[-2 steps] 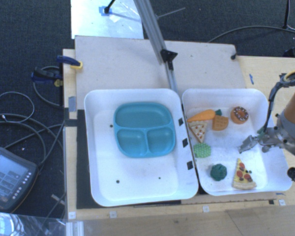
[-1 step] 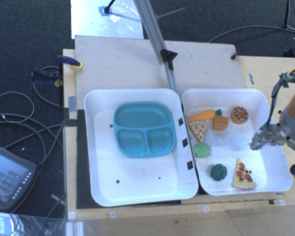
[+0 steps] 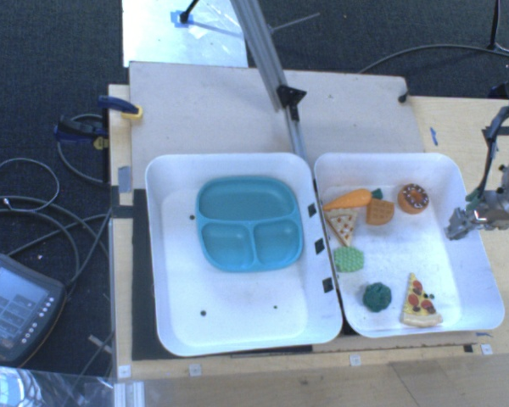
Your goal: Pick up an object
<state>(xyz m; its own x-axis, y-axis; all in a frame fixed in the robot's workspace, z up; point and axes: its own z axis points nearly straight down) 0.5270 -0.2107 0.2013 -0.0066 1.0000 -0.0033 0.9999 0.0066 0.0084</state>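
Two bins (image 3: 178, 312), one tray (image 3: 248, 224), seven toys (image 3: 377, 297)

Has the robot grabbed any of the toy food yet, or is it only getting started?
Only getting started. Nothing looks picked up: the carrot, donut, both pizza slices, and the green pieces all lie in the right bin. The tool sits at that bin's right edge, with no toy between its tips. Still left: reach in, close on one toy, and lift it. The blue tray sits in the left bin.
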